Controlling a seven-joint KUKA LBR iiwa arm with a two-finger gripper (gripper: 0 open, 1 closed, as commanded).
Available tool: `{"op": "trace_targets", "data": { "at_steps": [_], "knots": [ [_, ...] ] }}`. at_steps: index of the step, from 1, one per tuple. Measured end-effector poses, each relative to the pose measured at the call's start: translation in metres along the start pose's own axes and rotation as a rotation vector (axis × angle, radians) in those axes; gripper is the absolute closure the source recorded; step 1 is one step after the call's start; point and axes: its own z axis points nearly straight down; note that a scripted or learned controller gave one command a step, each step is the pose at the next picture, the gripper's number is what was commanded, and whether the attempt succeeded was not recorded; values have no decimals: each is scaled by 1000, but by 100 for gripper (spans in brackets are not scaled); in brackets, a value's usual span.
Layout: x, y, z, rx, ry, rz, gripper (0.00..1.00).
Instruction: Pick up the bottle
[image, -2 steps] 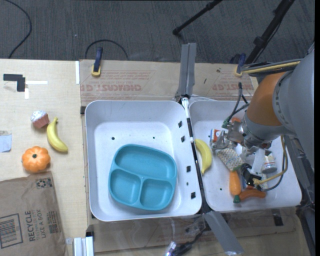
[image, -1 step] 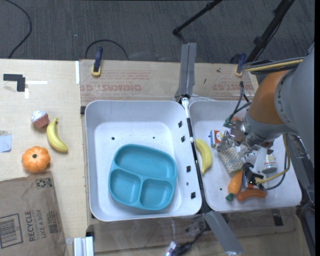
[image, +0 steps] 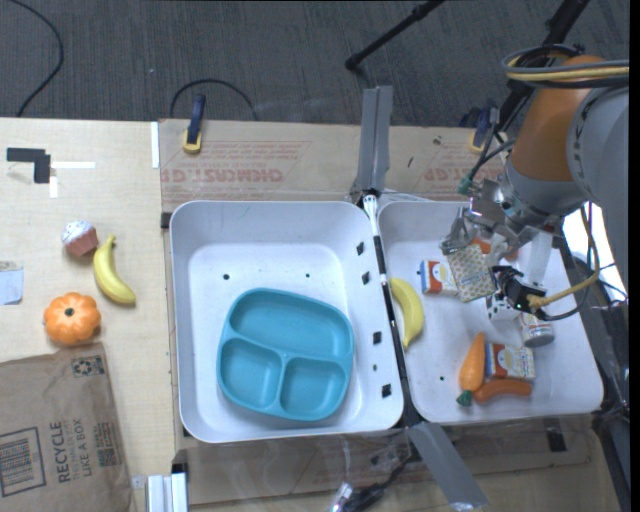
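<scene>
Cardboard-topped tabletop, two bins: right bin (image: 590, 400) holds bottle (image: 536, 330) near its right wall, beside pincer (image: 490, 255), grip state untellable, crowded by cartons (image: 510, 362), carrots (image: 472, 365), banana (image: 408, 310); risk: clutter deflects the grasp.

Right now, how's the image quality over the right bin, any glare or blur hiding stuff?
In the camera view, lighting is even with soft shadows; the right bin is bright white but not washed out. The gripper area is cluttered and slightly soft, so the small bottle beside it reads poorly. The blue tray looks sharp.
</scene>
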Motion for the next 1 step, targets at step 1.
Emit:
{"op": "trace_targets", "data": {
  "at_steps": [1],
  "knots": [
    [0, 0, 1, 2, -1, 0, 0]
  ]
}}
